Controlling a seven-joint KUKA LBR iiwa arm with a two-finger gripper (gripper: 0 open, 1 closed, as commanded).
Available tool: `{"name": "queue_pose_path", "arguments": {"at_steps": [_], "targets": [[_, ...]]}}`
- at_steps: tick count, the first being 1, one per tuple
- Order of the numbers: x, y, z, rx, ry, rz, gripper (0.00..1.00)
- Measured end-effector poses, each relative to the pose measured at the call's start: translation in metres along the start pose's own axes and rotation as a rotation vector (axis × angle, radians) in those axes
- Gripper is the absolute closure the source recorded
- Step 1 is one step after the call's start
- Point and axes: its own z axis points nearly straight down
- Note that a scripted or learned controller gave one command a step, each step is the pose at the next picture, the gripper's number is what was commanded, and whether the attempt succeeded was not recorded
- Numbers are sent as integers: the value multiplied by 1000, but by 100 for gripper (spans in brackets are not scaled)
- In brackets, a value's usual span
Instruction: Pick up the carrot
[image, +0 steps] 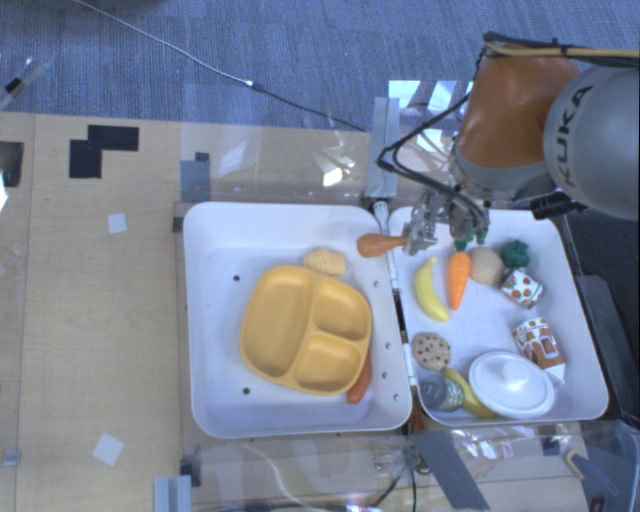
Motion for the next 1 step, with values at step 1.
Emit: {"name": "queue_pose_path", "arguments": {"at_steps": [1], "targets": [[19, -46, 0, -1, 1, -558, 100]]}}
